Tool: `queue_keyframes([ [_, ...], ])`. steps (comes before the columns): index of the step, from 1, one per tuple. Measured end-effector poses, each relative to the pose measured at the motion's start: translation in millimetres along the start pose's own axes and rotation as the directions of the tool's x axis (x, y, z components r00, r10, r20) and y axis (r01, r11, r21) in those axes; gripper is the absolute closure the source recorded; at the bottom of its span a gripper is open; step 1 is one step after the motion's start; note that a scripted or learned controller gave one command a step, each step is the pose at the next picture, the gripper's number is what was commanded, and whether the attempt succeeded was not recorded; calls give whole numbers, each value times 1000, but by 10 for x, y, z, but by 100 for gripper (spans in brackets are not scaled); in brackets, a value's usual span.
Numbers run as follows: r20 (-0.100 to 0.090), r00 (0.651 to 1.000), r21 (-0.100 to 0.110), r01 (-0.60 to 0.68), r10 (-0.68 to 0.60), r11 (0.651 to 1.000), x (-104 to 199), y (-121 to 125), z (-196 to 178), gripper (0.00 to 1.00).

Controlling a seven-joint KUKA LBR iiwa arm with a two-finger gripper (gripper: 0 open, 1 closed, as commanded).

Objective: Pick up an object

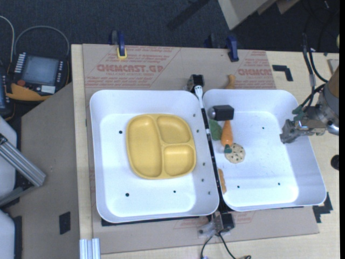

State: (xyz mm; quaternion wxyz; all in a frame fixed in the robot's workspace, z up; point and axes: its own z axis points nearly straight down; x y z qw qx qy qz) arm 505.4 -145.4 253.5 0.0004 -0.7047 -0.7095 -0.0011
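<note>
While the gripper (289, 131) hangs over the right bin's (269, 196) right edge, its jaw state is impossible to tell. Against that bin's left wall lie a toy carrot (227, 133), a black block (222, 113) and a speckled cookie (235, 154). The left bin (108, 193) holds a yellow divided plate (160, 145).

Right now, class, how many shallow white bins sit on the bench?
2: the left shallow white bin holds a yellow divided plate; the right shallow white bin lies beside it.
</note>
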Motion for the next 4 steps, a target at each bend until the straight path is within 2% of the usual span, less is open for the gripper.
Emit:
queue_keyframes([
  [1,0,1000,4,-2,2,1000,531,39,158,100],
  [3,-1,1000,3,0,0,1000,1628,-2,106,100],
  [4,1,1000,0,-2,2,1000,2060,70,149,100],
])
